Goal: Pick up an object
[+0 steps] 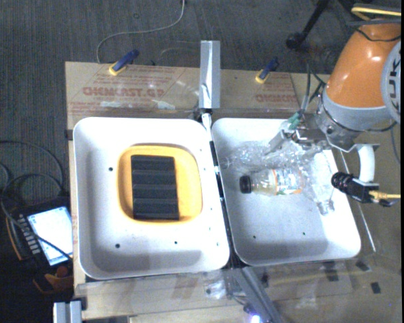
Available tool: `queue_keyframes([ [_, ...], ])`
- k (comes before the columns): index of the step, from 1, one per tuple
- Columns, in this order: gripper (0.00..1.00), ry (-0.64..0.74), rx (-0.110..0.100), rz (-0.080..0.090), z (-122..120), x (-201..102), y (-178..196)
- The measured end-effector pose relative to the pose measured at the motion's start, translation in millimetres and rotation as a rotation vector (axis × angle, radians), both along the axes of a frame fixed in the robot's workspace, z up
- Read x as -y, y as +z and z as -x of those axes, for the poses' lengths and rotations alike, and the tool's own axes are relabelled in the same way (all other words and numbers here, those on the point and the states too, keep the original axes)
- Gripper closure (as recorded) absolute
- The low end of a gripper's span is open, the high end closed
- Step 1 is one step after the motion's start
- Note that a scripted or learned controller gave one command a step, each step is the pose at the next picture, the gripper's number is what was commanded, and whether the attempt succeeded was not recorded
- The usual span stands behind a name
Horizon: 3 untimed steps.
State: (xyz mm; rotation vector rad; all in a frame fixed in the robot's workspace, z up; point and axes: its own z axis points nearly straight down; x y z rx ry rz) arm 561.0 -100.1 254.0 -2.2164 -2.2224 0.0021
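Note:
A clear plastic bottle point(275, 182) with a black cap lies on its side in the middle of the right bin point(289, 247), cap pointing left. Crumpled clear plastic point(256, 155) sits just behind it. A yellow block with a black ridged top point(155, 186) rests in the middle of the left bin point(101, 247). My gripper point(298, 133) hangs over the far right part of the right bin, above and to the right of the bottle, among the clear plastic. Nothing is visibly held in it.
The arm's orange band point(367, 49) and grey wrist point(353, 116) overhang the right bin's far right corner. A black fitting point(347, 182) juts out over the bin's right rim. A metal post point(209, 73) stands behind the gap between the bins.

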Motion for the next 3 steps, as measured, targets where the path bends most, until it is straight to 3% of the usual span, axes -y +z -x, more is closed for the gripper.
queue_keyframes([
  [1, 1.0, 0.002, -0.002, -0.002, 0, -1, 8],
  [2, 0.0, 0.002, -0.002, -0.002, 0, -1, 8],
  [3, 0.0, 0.16, 0.0, 0.0, -16, 37, -65],
])
